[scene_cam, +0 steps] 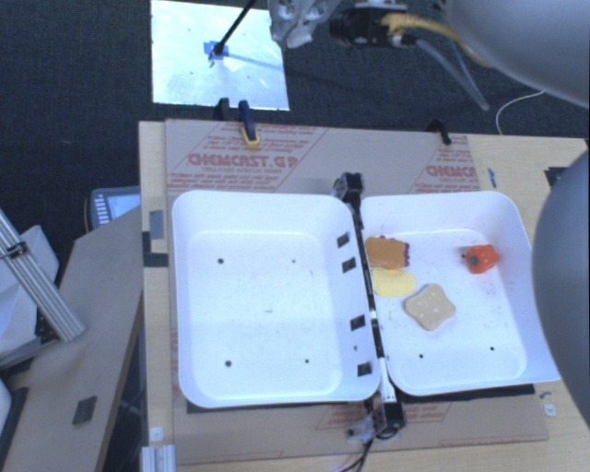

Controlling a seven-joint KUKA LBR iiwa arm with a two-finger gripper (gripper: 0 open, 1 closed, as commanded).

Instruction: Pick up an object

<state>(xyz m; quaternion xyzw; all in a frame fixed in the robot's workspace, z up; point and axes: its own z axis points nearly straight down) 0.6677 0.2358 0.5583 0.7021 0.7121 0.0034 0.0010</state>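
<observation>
Several small toy foods lie in the right bin. An orange-brown slab with a purple edge sits near the divider. A flat yellow piece lies just below it. A tan toast-shaped piece rests a little further down and to the right. A red-orange round item lies toward the bin's right side. My gripper is high at the top edge of the view, beyond the bench's far side, well away from both bins and from every object.
The left bin adjoins the right one along a clipped divider. A shiny metal sheet lies on the floor beyond the bench. Cables trail off the arm. An aluminium rail stands at the left.
</observation>
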